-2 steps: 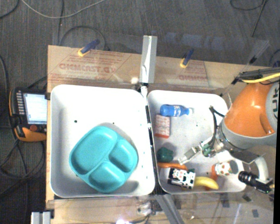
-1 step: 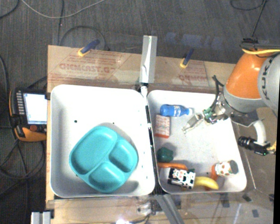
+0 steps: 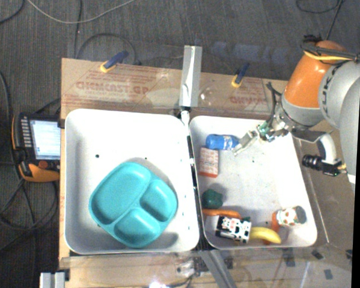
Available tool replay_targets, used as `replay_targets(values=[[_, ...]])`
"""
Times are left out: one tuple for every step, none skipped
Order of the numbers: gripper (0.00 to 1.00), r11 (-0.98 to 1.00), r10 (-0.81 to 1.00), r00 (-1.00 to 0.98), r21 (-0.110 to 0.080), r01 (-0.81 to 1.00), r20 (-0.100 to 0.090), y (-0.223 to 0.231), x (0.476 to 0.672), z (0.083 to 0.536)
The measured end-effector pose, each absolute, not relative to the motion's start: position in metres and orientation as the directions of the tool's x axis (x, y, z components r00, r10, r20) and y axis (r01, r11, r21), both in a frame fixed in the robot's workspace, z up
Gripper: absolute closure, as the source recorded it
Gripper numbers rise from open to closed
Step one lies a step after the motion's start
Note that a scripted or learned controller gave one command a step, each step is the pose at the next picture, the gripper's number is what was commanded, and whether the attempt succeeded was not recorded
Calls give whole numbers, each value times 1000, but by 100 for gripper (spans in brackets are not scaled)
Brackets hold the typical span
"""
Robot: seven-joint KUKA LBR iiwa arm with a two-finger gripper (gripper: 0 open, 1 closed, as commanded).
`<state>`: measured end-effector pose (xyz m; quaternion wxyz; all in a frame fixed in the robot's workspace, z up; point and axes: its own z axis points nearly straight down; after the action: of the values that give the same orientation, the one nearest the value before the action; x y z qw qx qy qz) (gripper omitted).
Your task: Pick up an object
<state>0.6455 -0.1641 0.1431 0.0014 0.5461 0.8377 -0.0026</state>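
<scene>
My gripper hangs low over the back of the right bin, reaching in from the upper right under the orange wrist band. Its tip is just right of a blue container lying on its side, very close to it; I cannot tell if they touch. In front of the blue container lies a small orange-and-white box. Along the bin's front edge sit a dark green lump, an orange carrot-like piece, a black-and-white toy, a yellow banana and an orange-and-white figure.
A teal divided plate lies in the left bin. A metal post stands behind the wall between the bins. A handheld pendant sits off the bench's left side. The right bin's middle floor is bare.
</scene>
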Motion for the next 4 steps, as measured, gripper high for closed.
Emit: replay_targets(values=[[0, 376, 927, -376, 0, 927, -4, -207, 669, 174], [0, 419, 908, -419, -7, 908, -7, -156, 668, 88], [0, 532, 846, -532, -17, 846, -8, -134, 665, 89], [100, 538, 843, -538, -18, 843, -10, -135, 665, 97]])
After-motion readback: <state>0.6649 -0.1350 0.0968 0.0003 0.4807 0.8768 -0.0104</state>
